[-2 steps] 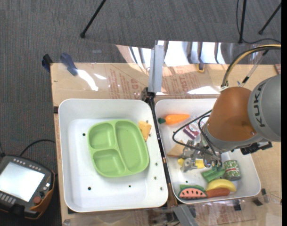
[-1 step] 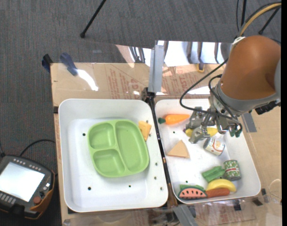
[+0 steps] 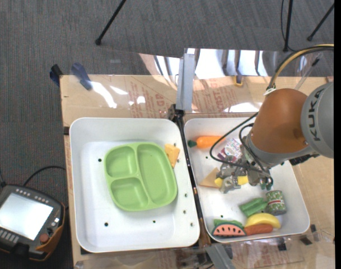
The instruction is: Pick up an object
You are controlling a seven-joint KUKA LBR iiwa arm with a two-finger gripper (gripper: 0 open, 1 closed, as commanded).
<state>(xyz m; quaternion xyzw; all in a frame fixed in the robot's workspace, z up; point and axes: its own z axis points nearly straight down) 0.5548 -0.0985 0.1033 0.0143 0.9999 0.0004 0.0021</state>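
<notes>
Down inside the right bin (image 3: 298,203), hanging low over its middle: gripper (image 3: 241,179), fingers hard to read among yellow and tan toy pieces (image 3: 214,177), so impossible telling how far apart or whether gripping anything. Lying toward that bin's far left corner, an orange carrot (image 3: 207,142). Sitting along its near edge: watermelon slice (image 3: 228,228), banana (image 3: 263,221), green vegetable (image 3: 253,207). Resting left of that bin, a green divided plate (image 3: 140,176).
</notes>
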